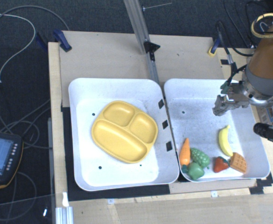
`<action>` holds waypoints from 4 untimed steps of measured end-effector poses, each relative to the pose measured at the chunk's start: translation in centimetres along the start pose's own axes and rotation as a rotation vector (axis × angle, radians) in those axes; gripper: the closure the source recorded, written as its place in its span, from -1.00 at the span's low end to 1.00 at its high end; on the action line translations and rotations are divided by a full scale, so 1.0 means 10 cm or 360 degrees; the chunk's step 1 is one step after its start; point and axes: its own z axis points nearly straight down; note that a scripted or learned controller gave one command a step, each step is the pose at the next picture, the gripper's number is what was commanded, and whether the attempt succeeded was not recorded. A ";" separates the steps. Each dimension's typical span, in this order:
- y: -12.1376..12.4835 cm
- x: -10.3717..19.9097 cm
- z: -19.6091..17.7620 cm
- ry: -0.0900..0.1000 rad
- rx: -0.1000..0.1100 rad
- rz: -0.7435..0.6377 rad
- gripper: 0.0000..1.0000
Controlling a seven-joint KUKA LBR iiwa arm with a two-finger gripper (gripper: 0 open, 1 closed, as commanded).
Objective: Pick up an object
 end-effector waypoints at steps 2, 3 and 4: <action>0.21 0.57 -0.49 0.0005 0.0009 -0.0010 1.00; 0.46 1.02 -0.28 0.0005 0.0011 -0.0008 1.00; 0.61 1.54 -0.14 0.0005 0.0011 -0.0008 1.00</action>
